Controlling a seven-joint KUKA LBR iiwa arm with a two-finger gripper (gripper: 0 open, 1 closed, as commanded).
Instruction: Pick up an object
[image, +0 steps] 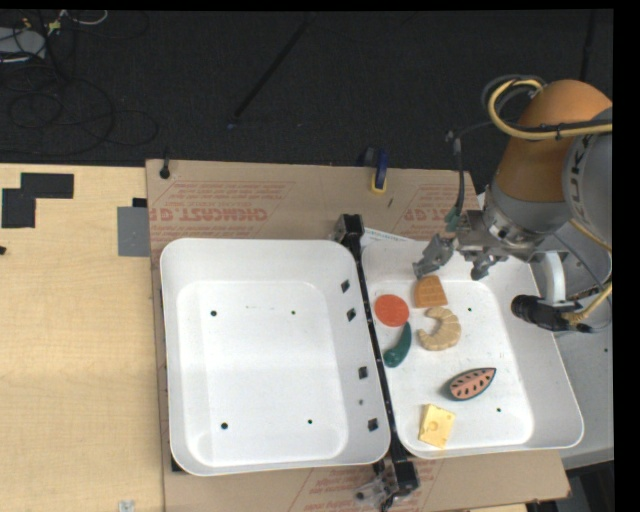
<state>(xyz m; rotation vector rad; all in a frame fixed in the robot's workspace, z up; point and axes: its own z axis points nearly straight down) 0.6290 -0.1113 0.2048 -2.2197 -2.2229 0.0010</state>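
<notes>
My gripper hangs over the far edge of the right bin, its two grey fingers spread open with nothing between them. Just below it lies a tan toast-like piece. A red round disc sits to its left, with a dark green curved piece under that. A beige croissant-shaped piece lies at the bin's middle. Nearer the front are a brown-and-orange oval piece and a yellow cheese wedge.
The left bin stands beside the right one, with a black divider rail between them. Both rest on a cardboard sheet on the wooden bench. A blue clamp grips the cardboard's far edge. The arm fills the upper right.
</notes>
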